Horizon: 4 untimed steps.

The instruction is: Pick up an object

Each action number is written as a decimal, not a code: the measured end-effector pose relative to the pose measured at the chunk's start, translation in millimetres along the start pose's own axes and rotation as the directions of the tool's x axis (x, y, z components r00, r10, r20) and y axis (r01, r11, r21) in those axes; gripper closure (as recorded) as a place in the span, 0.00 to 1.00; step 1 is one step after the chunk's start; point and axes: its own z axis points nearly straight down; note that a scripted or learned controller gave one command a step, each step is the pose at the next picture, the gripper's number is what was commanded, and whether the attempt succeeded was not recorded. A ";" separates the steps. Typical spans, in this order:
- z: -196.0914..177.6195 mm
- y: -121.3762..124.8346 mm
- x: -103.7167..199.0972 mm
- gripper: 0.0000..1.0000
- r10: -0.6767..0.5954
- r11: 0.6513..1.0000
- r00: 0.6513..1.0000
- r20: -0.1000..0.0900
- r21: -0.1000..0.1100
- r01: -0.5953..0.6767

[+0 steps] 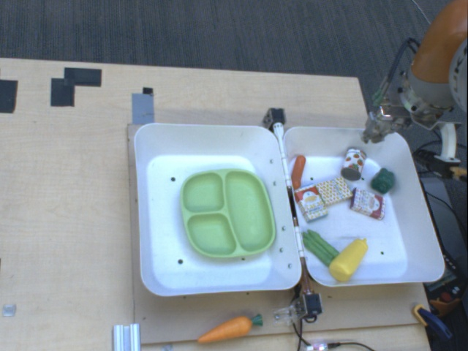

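Wooden bench (66, 196) is carrying two white bins side by side, and dark carpet (183, 13) is showing beyond its far edge.

No object is sitting in the gripper (375, 131). All the loose objects are lying in the right bin (420, 247), spread from its far edge to its near edge. A small brown and white can (354, 164) is lying near the far edge, just under the gripper. A dark green lump (382, 180) is resting just beside the can, toward the right edge. A red packet (367, 203) is lying below these two. A patterned box (335, 191) is sitting in the middle, touching a second red and white packet (312, 203) on its left. An orange-red stick (297, 172) is lying along the left edge. Near the front edge, a green vegetable (319, 246) is lying just beside a yellow bottle (348, 260).

The gripper is hanging over the far right corner of the right bin, apart from every object. Whether it is released or clenched I cannot tell. The arm (439, 57) is reaching in from the right.

The left bin (157, 269) is holding a light green tray (227, 213) with three compartments, near its middle. A carrot (228, 330) is lying on the bench near the front edge, outside the bins.
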 end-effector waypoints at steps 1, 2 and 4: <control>-51.6 -16.1 50.6 1.00 0.000 1.000 1.000 0.000 0.001 0.000; -19.5 0.4 30.7 1.00 0.004 1.000 1.000 0.001 0.002 -0.004; -12.6 0.7 1.4 1.00 0.001 1.000 1.000 0.001 0.000 -0.001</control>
